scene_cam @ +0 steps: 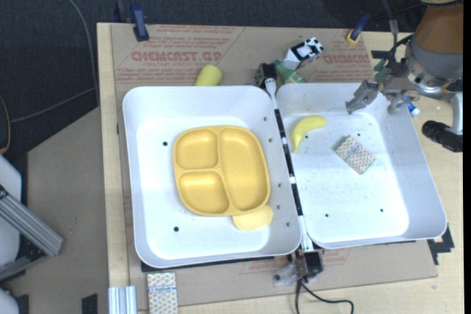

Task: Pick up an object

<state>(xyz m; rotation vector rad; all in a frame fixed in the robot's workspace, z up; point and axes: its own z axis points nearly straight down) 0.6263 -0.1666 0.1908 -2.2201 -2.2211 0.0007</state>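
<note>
Near edge: I see a small patterned card [162,290] lying on the brown bench [110,232], just in front of the left shallow white bin [147,129].
Left bin: it holds a yellow plastic plate with three compartments [221,169], and a flat pale yellow piece [252,218] pokes out from under the plate's near edge.
Right bin: in the right shallow white bin [397,202] I count two loose things, a small flat speckled grey-and-tan square pad [355,154] near the middle and a yellow toy banana [305,130] by the divider wall.
Likely target: I judge the pad the nearer candidate, the banana the second.
Hand: the two-finger gripper [377,97] hangs over the far edge of the right bin, its two grey fingers spread apart, nothing between them.
Key relation: the pad lies toward me from the hand and slightly left, near but apart; the banana lies well to its left.
Long axis: the pad sits turned diagonal to the bin walls; the banana's curve runs from near-left up to far-right.
Coming move, my guess: come toward me, drop, and square the fingers across the pad's edges.
Risk: the pad looks thin, so the fingers may slide over it.
Far bench: a yellow cylinder [208,75] and a black-and-white toy [305,51] sit behind the bins.
</note>
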